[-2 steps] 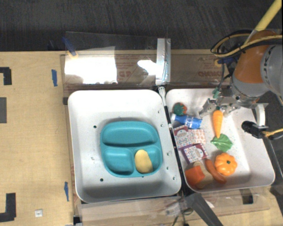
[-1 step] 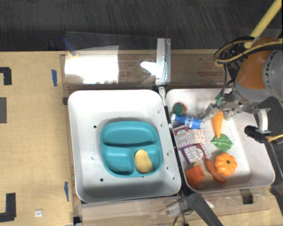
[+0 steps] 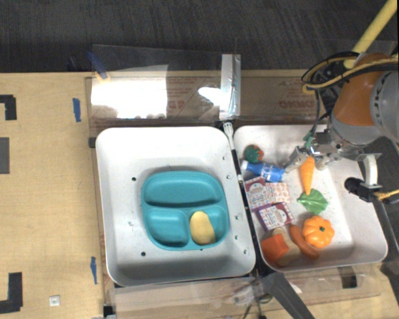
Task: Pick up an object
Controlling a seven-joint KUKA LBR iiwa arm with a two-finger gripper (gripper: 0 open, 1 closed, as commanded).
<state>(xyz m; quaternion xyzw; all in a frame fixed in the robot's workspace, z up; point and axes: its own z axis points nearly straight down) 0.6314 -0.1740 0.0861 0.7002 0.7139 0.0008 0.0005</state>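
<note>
gripper (image 3: 311, 151) right of frame, fingers' state: cannot tell | carrot (image 3: 306, 174) just below, long axis near vertical

glossy white plastic bins (image 3: 122, 191), matt teal tray (image 3: 181, 189)

bright, even overhead light; strong glare on the clear panel (image 3: 161, 91); slightly soft focus.

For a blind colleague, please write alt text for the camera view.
The gripper hangs over the carrot in the right bin, beside a small pumpkin. In the left bin, a teal tray holds a potato.
</note>
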